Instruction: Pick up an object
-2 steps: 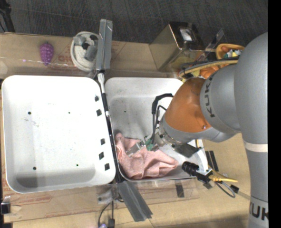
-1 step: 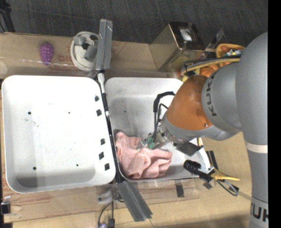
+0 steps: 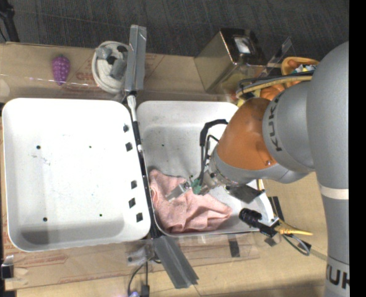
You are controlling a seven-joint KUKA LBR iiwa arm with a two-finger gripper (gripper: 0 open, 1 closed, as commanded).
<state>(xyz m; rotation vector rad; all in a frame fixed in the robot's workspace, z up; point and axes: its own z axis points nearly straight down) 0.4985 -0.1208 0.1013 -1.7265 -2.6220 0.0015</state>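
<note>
In the right bin, seen from the fixed overhead camera, the tool sits low at the upper edge of a crumpled pink cloth, with the grey arm and its orange band bulking in from the right and covering much of that bin's right half. The cloth lies bunched against the bin's near wall and its left wall, close to the divider between the two bins. A pale fold of the cloth rises toward the tool's tip, and a small green-tinted part shows there, but whether the tool is open, closed or gripping the cloth cannot be told at this slant; the wrist hides too much. A black cable loops over the bin's floor just above the tool. The left bin shows a bare white floor with a few small dark dots. On the counter beyond the bins a purple object lies near the left corner, well apart from a white coiled item that rests beside a grey upright bracket. Further right stands a brownish metallic box, just behind the right bin's far rim.
</note>
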